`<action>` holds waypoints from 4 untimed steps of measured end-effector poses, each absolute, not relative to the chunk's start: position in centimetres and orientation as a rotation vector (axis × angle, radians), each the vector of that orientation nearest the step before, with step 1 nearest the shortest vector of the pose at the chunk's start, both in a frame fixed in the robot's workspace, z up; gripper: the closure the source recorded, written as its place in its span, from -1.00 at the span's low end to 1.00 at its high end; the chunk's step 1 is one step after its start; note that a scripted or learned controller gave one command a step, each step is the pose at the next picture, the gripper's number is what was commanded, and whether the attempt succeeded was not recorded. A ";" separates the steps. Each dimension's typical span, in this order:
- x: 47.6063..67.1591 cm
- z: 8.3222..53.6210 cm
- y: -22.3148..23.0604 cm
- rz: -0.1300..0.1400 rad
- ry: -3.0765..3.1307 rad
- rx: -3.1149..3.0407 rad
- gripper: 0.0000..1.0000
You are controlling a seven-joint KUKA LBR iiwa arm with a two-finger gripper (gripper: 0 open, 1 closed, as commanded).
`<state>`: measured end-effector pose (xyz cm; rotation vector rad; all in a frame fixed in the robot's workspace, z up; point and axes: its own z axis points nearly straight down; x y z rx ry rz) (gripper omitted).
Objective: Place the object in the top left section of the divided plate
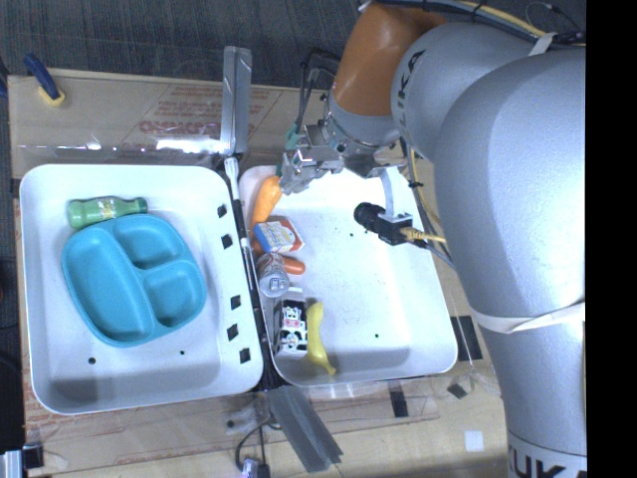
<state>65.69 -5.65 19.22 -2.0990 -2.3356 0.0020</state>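
Gripper [296, 170] hangs over the far left corner of the right bin [398, 352], arm reaching in from three o'clock. Cannot tell how it is set; the tip is small and cluttered. Nothing visibly held.

Nearest object: carrot [265, 199], just beside the tip at about seven o'clock, possibly touching. Long axis runs roughly one o'clock to seven, thick end toward the gripper.

Divided plate [129, 277] sits in the left bin [50, 386], well apart, at eight o'clock from the gripper. A green bottle [106, 208] lies just beside its top left section.

Judgement: carrot is the likely target; approach is short.
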 end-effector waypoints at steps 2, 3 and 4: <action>59.9 23.1 1.6 0.006 -2.284 -2.152 1.00; 53.8 23.2 7.0 0.006 -2.283 -2.154 1.00; 47.6 21.8 8.5 0.008 -2.140 -2.295 1.00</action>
